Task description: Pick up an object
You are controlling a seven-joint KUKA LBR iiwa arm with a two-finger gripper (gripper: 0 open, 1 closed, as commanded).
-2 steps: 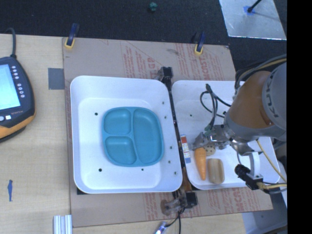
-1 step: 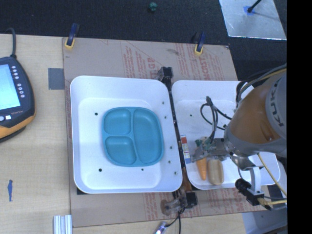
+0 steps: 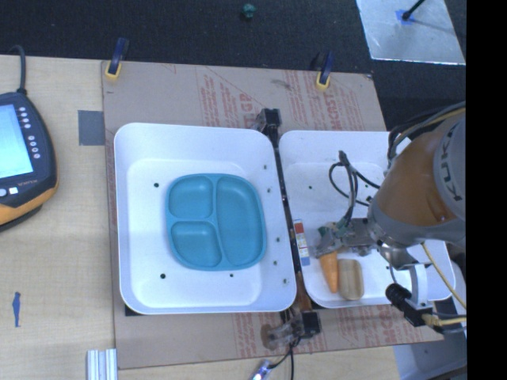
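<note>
A grey KUKA arm (image 3: 428, 188) with an orange band is reaching in from the right over the right-hand bin (image 3: 317, 153), one of two shallow white plastic bins sitting side by side on a sheet of brown printed cardboard (image 3: 238, 101) clamped to the pale wood-grain bench (image 3: 55, 275). The gripper (image 3: 342, 240) is hanging low near the bin's front left corner, its dark metal parts and looped black cables crowding the spot; whether it is clenched or released cannot be told from this angle. Just below it, two small objects are lying side by side on the bin floor: an orange carrot-shaped piece (image 3: 329, 271), tapering toward the front, and a tan rounded block (image 3: 350, 279) with softened edges touching its right side. Neither is visibly being gripped. A thin red-and-white striped item (image 3: 299, 240) is lying along the bin's left wall.

In the left-hand bin (image 3: 135, 283), a smooth blue divided plate (image 3: 215, 221) with rounded corners and three compartments is sitting flat near the middle. Two yellow-and-blue clamps (image 3: 116, 60) are pinning the cardboard's far edge. A control pendant (image 3: 22, 161) with a lit screen and orange trim is resting on the bench at far left.
</note>
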